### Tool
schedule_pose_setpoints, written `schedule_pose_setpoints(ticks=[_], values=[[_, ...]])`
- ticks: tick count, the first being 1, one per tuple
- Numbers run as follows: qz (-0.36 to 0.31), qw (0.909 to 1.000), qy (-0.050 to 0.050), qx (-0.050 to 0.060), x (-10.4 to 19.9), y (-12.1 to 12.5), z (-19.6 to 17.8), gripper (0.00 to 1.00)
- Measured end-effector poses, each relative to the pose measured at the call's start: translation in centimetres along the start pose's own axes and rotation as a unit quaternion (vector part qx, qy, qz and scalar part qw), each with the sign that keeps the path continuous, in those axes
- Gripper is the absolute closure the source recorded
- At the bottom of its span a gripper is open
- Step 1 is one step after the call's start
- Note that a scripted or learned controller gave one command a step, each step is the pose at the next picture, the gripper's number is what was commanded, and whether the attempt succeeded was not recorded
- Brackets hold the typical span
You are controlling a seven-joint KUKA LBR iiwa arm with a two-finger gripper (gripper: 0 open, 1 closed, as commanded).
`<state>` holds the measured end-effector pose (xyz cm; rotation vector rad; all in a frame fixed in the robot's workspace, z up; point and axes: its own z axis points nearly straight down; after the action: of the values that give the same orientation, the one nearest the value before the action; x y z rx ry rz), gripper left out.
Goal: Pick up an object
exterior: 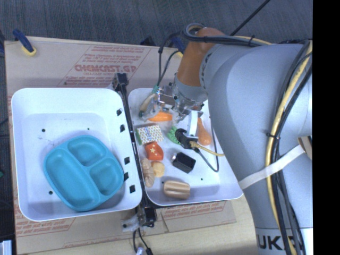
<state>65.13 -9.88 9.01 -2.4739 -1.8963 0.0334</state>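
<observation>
1. An orange carrot-shaped piece lies flat at the right bin's far end.
2. A red strawberry-like piece sits mid-bin.
3. A black block lies just right of it.
4. A tan bread-roll-like cylinder lies on its side near the front wall.

Blue divided tray lies in left bin; blue clamp, apparently, at bench corner.
</observation>
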Motion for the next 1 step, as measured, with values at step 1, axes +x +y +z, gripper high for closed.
schedule_pose_setpoints(ticks=[1], values=[[0.117, 0.9931, 0.003, -0.012, 0.07, -2.72, -0.02, 0.0]])
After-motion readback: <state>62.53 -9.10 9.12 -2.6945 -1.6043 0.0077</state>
